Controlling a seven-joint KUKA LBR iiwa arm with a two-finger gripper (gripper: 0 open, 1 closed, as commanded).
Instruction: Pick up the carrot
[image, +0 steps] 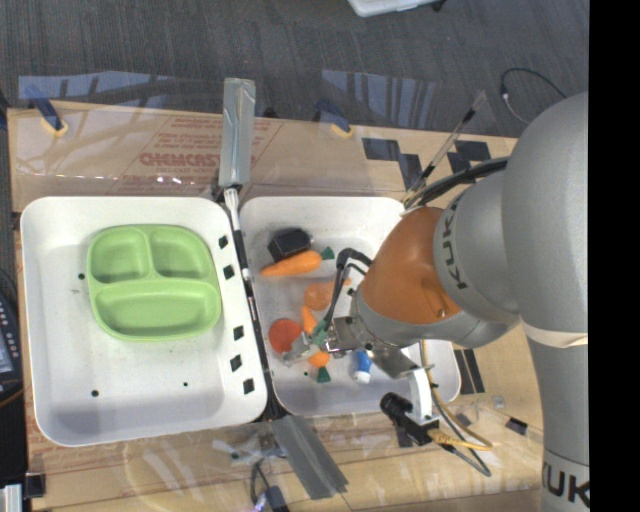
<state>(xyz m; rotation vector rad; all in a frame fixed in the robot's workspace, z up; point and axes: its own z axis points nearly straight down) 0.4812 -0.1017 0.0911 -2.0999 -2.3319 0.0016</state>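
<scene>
Carrot (292, 265) lies in the upper part of the right bin (390, 212), near the divider between the two bins, long axis roughly level, its thicker end toward the arm. Black block (288, 242) sits just above it, touching or nearly so. Gripper (322, 345) hangs low over the bin's middle, well below the carrot and apart from it; its state cannot be told, since small orange and teal pieces (318, 362) crowd around the tip. Red round item (284, 333) rests just left of the tip, and a blue-and-white object (361, 367) to its right. Left bin (50, 330) holds a green divided plate (153, 282), flat, in its upper half. Arm's orange band (415, 275) covers the right bin's right portion.
</scene>
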